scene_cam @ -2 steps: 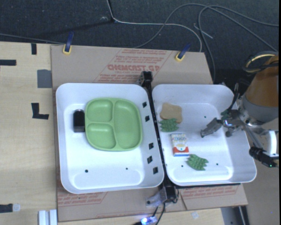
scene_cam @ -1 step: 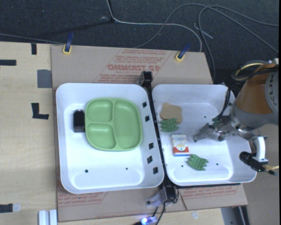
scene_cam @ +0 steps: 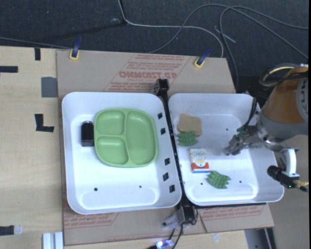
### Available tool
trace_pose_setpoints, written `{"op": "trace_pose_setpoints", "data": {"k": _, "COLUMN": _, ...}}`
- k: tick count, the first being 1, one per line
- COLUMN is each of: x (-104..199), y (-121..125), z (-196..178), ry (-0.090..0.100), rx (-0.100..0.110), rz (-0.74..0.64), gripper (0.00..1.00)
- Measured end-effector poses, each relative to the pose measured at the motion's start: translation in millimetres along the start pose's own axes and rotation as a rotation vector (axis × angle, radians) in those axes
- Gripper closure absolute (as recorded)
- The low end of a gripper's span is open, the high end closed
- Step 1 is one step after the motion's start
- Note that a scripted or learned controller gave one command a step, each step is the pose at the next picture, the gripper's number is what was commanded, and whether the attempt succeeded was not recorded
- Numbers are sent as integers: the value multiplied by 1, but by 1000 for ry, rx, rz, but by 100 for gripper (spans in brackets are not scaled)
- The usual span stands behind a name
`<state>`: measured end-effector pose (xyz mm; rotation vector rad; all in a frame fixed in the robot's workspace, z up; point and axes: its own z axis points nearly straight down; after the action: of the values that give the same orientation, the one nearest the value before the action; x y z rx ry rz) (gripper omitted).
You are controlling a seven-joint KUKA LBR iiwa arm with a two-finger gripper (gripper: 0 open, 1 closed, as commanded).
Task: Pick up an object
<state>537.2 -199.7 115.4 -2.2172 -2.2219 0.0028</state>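
Holding two green leaves (scene_cam: 187, 137), one box (scene_cam: 198, 160), one toast (scene_cam: 189, 123).

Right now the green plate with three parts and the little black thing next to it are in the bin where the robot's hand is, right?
Not quite. The camera view shows the green plate and the little black thing beside it in the left bin. The robot's hand is over the right bin, the one with the small box and leafy green pieces.

Red print "CHEMCAST GP" on the brown cardboard sheet (scene_cam: 145, 71) behind the white bins (scene_cam: 72, 139), smaller lines unreadable
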Motion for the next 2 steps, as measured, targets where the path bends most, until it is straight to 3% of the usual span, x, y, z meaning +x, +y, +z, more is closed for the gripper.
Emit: {"op": "trace_pose_setpoints", "data": {"k": 2, "x": 3, "y": -2, "z": -104, "ry": -2, "rx": -7, "rz": 1, "gripper": 100}}
